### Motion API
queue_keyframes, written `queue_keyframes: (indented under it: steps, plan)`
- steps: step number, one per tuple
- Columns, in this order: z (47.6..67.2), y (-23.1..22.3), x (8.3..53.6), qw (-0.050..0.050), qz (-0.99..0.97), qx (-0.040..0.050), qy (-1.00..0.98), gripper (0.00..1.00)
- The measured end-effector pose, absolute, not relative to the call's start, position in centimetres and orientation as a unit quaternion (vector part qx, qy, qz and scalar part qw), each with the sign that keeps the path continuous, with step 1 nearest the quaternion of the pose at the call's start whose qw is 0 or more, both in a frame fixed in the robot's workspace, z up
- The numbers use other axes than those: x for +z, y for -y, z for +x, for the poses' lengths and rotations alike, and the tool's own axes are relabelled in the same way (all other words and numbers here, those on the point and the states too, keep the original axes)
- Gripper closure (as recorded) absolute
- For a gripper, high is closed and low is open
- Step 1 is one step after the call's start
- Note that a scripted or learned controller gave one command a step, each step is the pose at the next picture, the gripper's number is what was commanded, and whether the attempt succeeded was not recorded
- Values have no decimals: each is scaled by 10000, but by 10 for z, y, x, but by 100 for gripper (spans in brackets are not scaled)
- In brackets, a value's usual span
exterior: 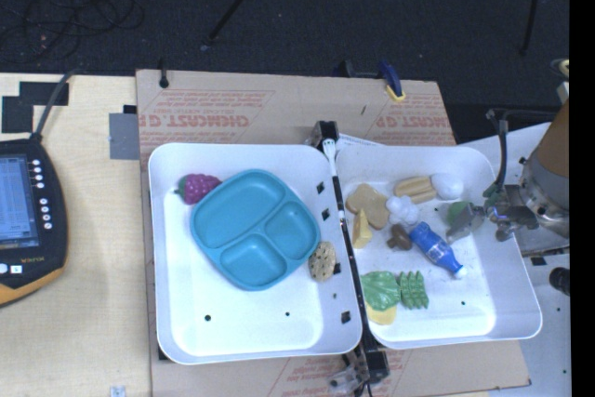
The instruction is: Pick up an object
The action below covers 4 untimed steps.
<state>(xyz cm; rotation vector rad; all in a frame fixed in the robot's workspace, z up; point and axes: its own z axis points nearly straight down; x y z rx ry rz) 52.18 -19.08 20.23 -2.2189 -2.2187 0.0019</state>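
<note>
Far left of the pincer, on the surface (93, 116): a teach pendant (23, 218), parked away from the bins, probably to stay clear of the arm's reach.

Nearer, in the left bin (177, 330): purple grapes (197, 188) against the far-left wall, a blue divided tray (256, 228) across the middle, and a cookie (323, 261) by the divider, touching the tray's right corner. All well away from the pincer, across the divider.

In the right bin (507, 316), closer again: a tan bread piece (367, 205) with a yellow slice (361, 231) below it, a lettuce leaf (380, 289) and a green ridged toy (414, 289) side by side toward the near edge, a hot-dog bun (416, 189) and a white ball (448, 186) toward the far wall, a small brown piece (400, 239), and a blue bottle (434, 247) lying slantwise just left of the pincer. Loose, jumbled, some touching: likely tipped in as a heap of candidates for picking.

At the bin's right side: the pincer (474, 218), low over the floor, pointing left from the arm. Something dark green (457, 217) at its tips, too blurred to tell whether held or merely lying there. Open or closed: cannot tell. Nearest candidates by position: that green thing and the bottle.
</note>
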Motion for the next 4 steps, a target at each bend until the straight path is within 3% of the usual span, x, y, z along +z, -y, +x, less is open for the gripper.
queue_keyframes:
  steps: [1, 2, 3, 4]
  plan:
    - [516, 160, 83, 9, -7076, -6, 7066, 0]
    - [517, 163, 100, 18, -7094, -9, 7048, 100]
    - [517, 162, 99, 20, -7098, -8, 7044, 0]
    - [587, 126, 88, 0, -7052, -11, 7090, 0]
